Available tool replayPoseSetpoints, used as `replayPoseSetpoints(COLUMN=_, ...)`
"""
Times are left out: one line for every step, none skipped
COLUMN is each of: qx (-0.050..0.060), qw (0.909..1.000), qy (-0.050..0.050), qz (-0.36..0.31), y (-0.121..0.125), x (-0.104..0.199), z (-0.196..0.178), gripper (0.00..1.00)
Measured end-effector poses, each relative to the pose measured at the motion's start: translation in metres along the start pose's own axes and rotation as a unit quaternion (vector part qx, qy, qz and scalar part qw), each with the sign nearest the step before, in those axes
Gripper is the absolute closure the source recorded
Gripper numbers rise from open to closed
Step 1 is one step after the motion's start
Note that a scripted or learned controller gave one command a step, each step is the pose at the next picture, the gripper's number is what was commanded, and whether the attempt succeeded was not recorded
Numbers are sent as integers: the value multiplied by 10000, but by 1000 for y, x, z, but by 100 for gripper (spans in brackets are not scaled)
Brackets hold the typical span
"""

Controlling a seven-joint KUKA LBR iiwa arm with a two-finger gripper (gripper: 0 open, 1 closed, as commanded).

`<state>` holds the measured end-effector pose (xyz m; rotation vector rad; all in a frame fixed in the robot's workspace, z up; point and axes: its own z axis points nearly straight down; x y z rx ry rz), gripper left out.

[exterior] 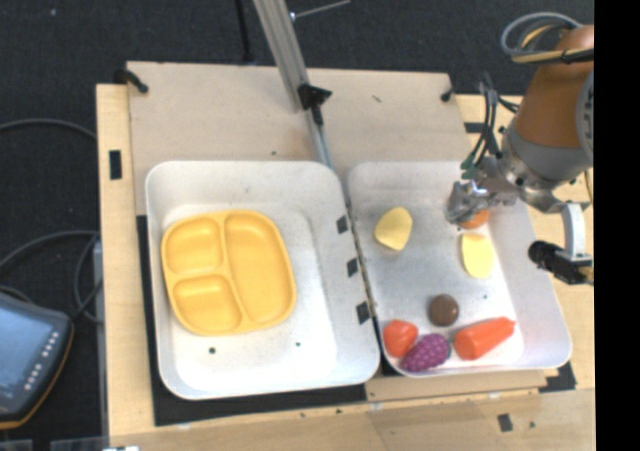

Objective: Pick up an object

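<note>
- White right bin (520, 334): toys crowd the 6 o'clock rim, bare floor at 12.
- Gripper (468, 211) over a small orange piece (474, 222), near the 3 o'clock wall; grip state: cannot tell.

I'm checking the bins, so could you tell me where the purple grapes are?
The purple grapes lie at the right bin's near edge, between two orange-red pieces.

The wooden bench (220, 119) bears two white bins (330, 339) side by side.
</note>
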<state>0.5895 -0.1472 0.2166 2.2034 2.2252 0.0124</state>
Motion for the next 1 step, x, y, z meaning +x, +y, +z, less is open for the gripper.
replayPoseSetpoints(qx=12, qw=10000, qy=-10, qz=25, y=16, x=-24, z=-133, gripper=100)
